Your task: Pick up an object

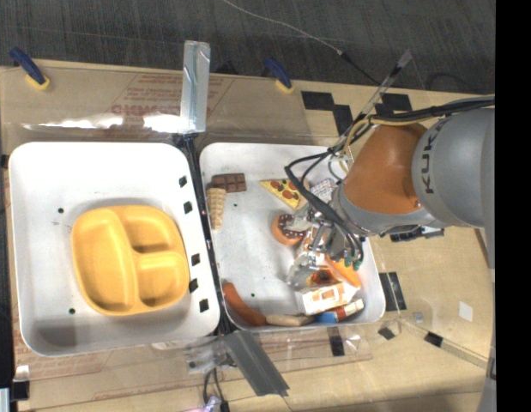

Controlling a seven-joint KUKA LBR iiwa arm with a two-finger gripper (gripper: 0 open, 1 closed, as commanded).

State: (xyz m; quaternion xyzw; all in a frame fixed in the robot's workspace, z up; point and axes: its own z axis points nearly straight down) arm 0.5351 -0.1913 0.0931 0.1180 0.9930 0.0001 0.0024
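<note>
The end effector (310, 260) hangs low in the right bin (248, 157), amid toy food at about 4 o'clock of that bin; whether it is open or closed cannot be told. Beside it lie an orange carrot (344, 273), a doughnut (287, 227) and a pizza slice (284, 192), all probably light, stiff, smooth plastic, likely to slip unless pinched across a narrow middle. The left bin (42, 170) holds a yellow divided tray (128, 256), glossy and rounded.
</note>
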